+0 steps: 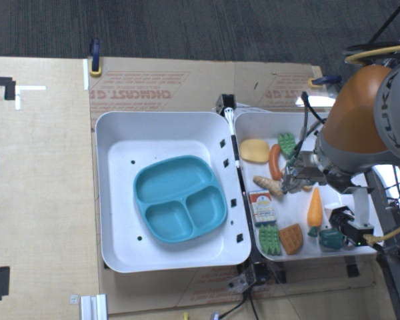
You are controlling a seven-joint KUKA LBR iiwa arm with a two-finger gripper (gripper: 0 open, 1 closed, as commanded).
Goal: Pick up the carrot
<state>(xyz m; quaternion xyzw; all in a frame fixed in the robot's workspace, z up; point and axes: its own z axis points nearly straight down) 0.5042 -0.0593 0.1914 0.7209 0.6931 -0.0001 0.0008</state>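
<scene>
1. From my seat the gripper [288, 182] is the hardest thing to read: it is dark, small and partly under the arm's wrist, so I cannot tell how it stands or whether it has hold of anything.
2. The arm [360, 119], grey with its orange band, covers the right bin's upper right corner and is cut off at the picture's right edge.
3. The carrot [315, 210] lies in the right bin [288, 252], right of centre, just below and to the right of the gripper, apart from it as far as I can see.
4. Its long axis runs nearly up and down the picture; the orange body points up, the green top down.
5. Beside it I see a teal object [331, 239] whose shape I cannot make out, and a dark fitting [347, 223] on the arm's side.
6. Also in that bin: a yellow piece [255, 151], a red sausage [275, 162], a tan root-like piece [267, 184] at the gripper, a small carton [262, 207], a green block [269, 239] and a brown waffle-like piece [291, 238].
7. The left bin [113, 199] holds a blue divided plate [179, 197].
8. Both bins sit on cardboard [140, 85] over a pale bench [40, 199]; dark carpet [187, 12] lies beyond.
</scene>
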